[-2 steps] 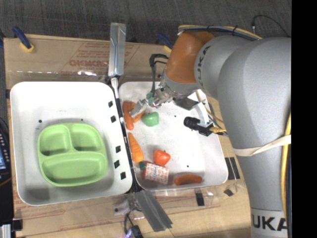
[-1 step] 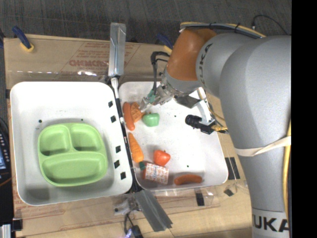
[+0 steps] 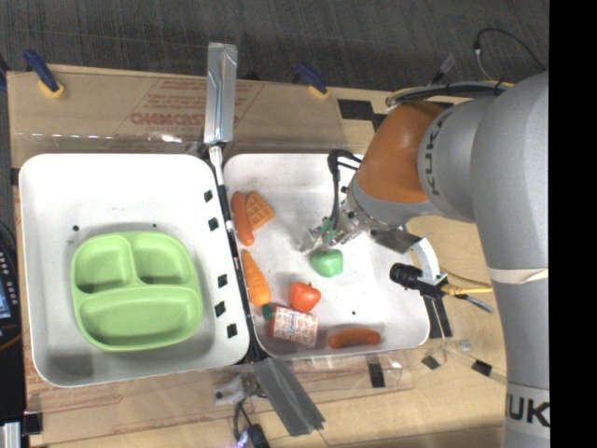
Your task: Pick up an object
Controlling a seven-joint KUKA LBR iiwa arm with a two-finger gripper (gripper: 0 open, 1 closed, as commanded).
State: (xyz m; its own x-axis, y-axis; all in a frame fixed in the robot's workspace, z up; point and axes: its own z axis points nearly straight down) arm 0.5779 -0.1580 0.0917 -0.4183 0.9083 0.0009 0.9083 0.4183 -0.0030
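The claw (image 3: 322, 239) sits low in the right bin (image 3: 280, 171), just above a green pepper (image 3: 327, 264); whether it's wide or pinched, I can't tell. That round pepper could easily squirt sideways toward the tomato (image 3: 304, 297).

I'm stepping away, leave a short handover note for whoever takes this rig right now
Gripper: low in the right bin, just above the green toy; nothing seen held.
Right bin also holds a waffle, carrot, tomato, packet and sausage.
Left bin holds the green tray.
Done: approach only.
Left: grasp one object, probably the green toy, and lift it.
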